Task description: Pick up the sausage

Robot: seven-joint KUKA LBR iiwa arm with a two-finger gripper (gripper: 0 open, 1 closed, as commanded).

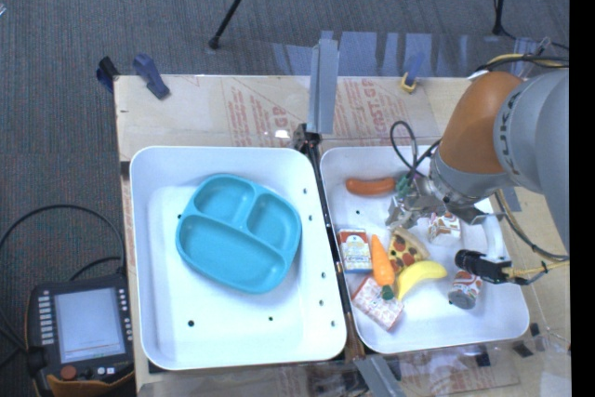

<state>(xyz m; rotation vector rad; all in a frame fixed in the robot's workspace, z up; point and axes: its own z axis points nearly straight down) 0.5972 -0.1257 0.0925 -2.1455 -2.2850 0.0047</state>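
Note:
The sausage [371,186] is an orange-red link lying flat near the far edge of the right bin [516,316]. My gripper [405,205] hangs low over that bin, just right of and slightly nearer than the sausage's right end. The grey arm with its orange band [483,130] reaches in from the right above it. Nothing shows between the gripper and the sausage that tells of a hold.
Nearer in the right bin lie a carrot [380,260], a banana [420,275], a pizza slice [405,246], small cartons [354,249] and a can [466,289]. The left bin [153,311] holds a blue divided plate [240,231]. A pendant [82,327] sits at the lower left.

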